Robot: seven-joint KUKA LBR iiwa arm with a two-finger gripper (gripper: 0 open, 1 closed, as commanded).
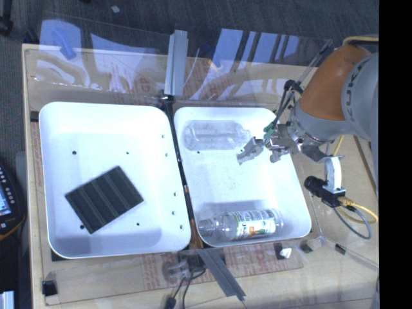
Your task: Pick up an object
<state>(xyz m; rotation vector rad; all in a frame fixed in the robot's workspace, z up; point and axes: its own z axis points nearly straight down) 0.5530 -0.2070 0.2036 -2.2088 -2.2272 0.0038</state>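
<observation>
I see my claw (259, 149) hovering over the upper right part of the right-hand shallow white plastic bin (293, 192), its two fingers spread apart with nothing between them. Just left of the claw, along that bin's far wall, lies a clear unlabelled plastic bottle (215, 136) on its side, and against the bin's near wall lies a second clear plastic bottle with a green-and-white label (239, 225). Left of that bin, the other white bin (58, 124) holds a flat dark ribbed rectangular panel (104, 199).
</observation>
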